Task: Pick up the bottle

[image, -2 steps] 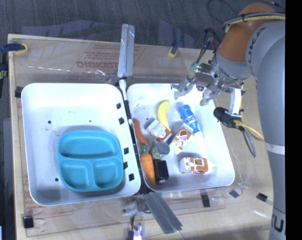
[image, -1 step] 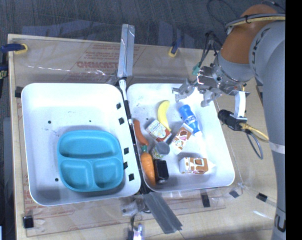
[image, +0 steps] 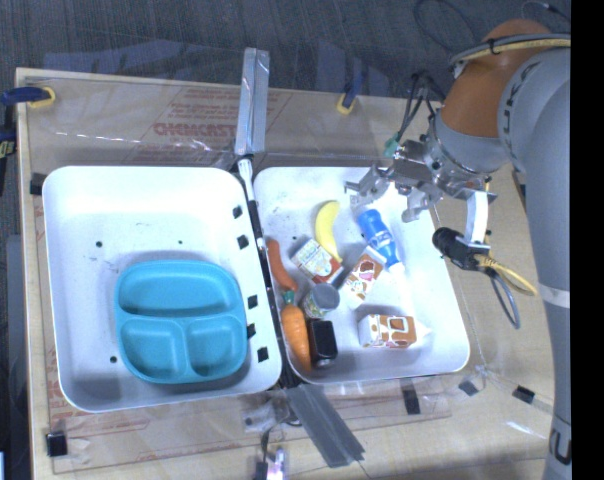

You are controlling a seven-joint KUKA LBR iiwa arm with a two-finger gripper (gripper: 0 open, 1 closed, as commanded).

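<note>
Nearest the camera, at the front edge of the right bin (image: 452, 353), lie a carrot (image: 296, 336), a small black block (image: 324, 340) just beside it, and a brown-and-white carton (image: 387, 330). In the left bin (image: 72, 228) a blue divided tray (image: 182, 320) rests toward the front.

Mid-bin on the right, a grey spoon-like utensil (image: 325, 294) lies among a small printed packet (image: 313, 258), a second carton (image: 362, 274) and a red-orange stick-shaped item (image: 276, 264) along the dividing wall. A banana (image: 327, 226) lies just behind these, curved toward the rear.

The bottle (image: 376, 236), blue with a white cap end, lies on its side on the bin floor, tilted, between the banana and the bin's right wall. Its lower end touches or nearly touches the second carton; contact cannot be confirmed.

Farther back, the gripper (image: 390, 194) sits over the rear of the right bin, directly above the bottle's upper end. The fingers are spread apart, one to each side of that end, and nothing is clamped between them. Whether the fingertips have reached bottle height cannot be determined from this angle.

Status: approach and alignment appear complete. Remaining steps, as judged here: close on the bottle, confirm the hold, lift it clear of the bin.
</note>
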